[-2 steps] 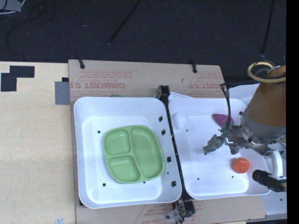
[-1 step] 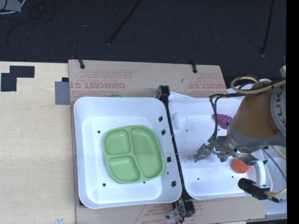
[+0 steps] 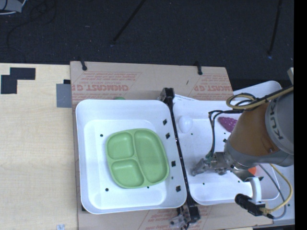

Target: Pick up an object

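Grey arm's tool [image 3: 197, 169], state unclear, sits below white object [image 3: 185, 124].

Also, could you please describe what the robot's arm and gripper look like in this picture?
The arm is grey with dark lettering on its casing and a broad orange band above the wrist. Black and yellowish cables loop over it. The gripper is a small grey metal unit with two slim fingers.
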{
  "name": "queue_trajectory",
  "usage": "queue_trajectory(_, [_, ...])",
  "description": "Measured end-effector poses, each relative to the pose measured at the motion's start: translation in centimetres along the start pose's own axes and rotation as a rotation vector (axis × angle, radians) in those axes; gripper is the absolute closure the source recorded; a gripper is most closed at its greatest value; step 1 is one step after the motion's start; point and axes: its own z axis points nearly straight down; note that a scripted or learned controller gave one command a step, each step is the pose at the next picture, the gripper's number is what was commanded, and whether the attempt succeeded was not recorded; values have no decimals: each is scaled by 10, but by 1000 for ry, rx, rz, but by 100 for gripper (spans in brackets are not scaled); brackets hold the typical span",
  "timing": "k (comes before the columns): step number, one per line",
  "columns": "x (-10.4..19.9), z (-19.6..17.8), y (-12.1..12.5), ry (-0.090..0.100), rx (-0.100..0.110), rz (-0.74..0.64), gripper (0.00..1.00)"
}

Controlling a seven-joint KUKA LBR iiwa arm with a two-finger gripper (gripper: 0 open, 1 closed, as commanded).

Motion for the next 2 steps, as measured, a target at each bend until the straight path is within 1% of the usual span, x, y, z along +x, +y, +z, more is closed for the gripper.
queue_trajectory(1, [-2, -13, 1, 0, -1, 6, 100])
queue_trajectory(2, [-9, -74, 1, -2, -10, 2, 100])
